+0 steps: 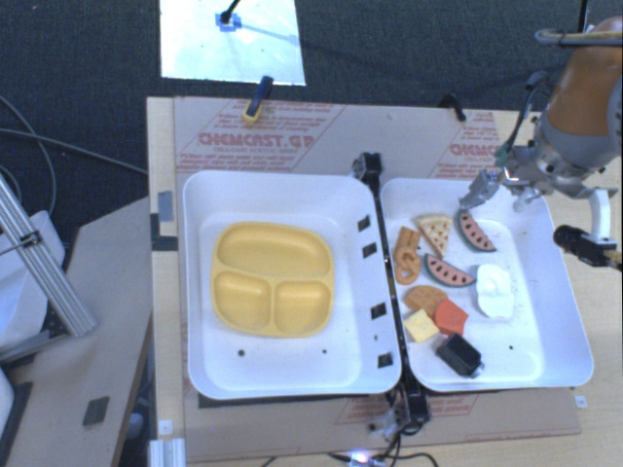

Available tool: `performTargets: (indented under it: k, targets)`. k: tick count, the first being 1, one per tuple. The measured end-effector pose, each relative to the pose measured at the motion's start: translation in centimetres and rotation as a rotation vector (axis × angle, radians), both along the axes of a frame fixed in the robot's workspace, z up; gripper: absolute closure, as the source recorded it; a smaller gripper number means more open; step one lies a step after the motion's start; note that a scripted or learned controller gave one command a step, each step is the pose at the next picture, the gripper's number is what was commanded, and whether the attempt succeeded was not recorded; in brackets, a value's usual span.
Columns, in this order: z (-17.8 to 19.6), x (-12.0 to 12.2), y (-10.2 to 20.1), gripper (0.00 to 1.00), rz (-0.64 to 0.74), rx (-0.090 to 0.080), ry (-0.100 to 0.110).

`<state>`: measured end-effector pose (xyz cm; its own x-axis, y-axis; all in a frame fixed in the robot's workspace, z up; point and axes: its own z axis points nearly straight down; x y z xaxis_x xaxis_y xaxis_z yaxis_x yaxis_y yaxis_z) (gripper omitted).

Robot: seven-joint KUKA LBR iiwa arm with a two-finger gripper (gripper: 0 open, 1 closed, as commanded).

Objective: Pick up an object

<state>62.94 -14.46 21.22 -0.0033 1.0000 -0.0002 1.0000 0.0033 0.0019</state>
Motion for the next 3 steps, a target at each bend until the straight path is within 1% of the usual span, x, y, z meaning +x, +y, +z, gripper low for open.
performTargets:
  k: [1, 2, 3]
  targets:
    - [-6.0, -7.7, 6.7, 0.00, 0.005, 0.005, 0.013]
    - [-2.7, -14.5, 16.1, 0.00, 0.010, 0.006, 0.005]
    - [-1.7, -14.1, 15.5, 1.00, -0.001, 0.001, -0.002]
